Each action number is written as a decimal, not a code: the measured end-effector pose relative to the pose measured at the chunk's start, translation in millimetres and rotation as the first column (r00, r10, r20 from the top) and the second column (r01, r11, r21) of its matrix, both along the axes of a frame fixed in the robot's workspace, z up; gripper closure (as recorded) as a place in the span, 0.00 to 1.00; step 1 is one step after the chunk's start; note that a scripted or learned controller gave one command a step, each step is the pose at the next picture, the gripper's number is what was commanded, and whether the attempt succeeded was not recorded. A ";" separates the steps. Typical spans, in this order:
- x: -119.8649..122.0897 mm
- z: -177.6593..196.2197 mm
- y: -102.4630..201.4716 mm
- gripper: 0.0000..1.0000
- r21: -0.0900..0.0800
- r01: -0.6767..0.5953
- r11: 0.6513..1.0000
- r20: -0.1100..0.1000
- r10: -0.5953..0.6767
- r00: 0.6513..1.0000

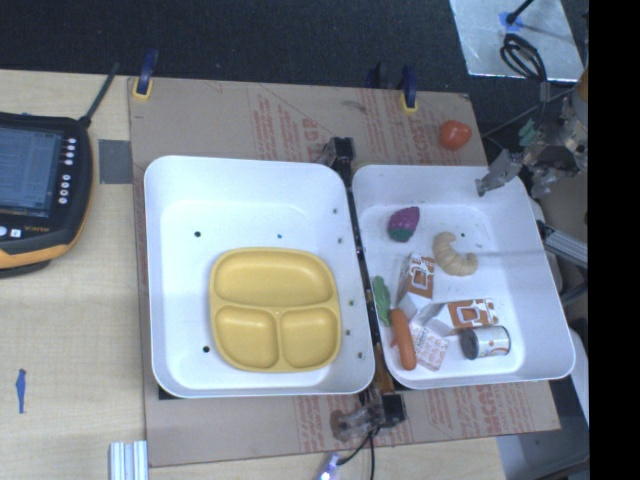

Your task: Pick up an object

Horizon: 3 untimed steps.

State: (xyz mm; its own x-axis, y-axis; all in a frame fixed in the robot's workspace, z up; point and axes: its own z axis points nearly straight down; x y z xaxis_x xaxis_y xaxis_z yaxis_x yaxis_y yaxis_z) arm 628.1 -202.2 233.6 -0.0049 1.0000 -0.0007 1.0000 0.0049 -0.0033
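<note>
Not yet reaching: gripper [497,179] poised at right bin's [545,298] far right corner, grip state impossible to tell. Croissant [455,254] lying mid-bin, untouched. Next: swing left and nearer, then descend.

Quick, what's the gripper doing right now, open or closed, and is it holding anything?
Gripper: at the far right corner of the right bin, above its rim; open or closed cannot be told. Nothing visible in it.
</note>
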 end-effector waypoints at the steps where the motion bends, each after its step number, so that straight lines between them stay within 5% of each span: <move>1: -44.3 -142.9 30.4 0.00 0.000 0.000 1.000 -0.003 0.000 1.000; 2: -42.5 -129.9 28.9 1.00 -0.002 -0.002 1.000 0.001 0.002 1.000; 3: -44.1 -88.9 77.0 1.00 -0.001 -0.003 1.000 0.002 0.003 1.000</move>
State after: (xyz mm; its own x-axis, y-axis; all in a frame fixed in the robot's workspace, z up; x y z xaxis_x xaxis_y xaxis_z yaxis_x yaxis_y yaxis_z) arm 584.0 -125.3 144.7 -0.0075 1.0000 -0.0015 1.0000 0.0075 -0.0018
